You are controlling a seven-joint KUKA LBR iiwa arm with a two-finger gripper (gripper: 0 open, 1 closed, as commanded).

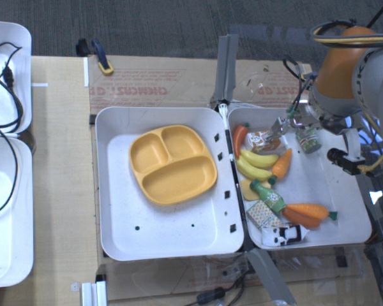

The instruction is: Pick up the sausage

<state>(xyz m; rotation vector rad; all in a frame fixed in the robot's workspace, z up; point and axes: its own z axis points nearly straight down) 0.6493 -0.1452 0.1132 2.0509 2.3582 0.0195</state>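
Note:
A reddish-brown sausage [298, 218] lies near the front of the right bin [345, 190], tucked under an orange carrot [311, 210]. My gripper [293, 126] hangs at the back of that bin, above a snack packet [264, 141] and well behind the sausage. The grey arm with its orange band [342, 69] reaches in from the upper right. Nothing shows in the gripper's hold.
The right bin also holds yellow bananas [256, 162], a second carrot [282, 163], a red-orange piece [240, 135], a green bottle [269, 197] and small packets [263, 215]. A yellow divided plate [173, 164] sits in the left bin [115, 190]. Cables hang by the arm.

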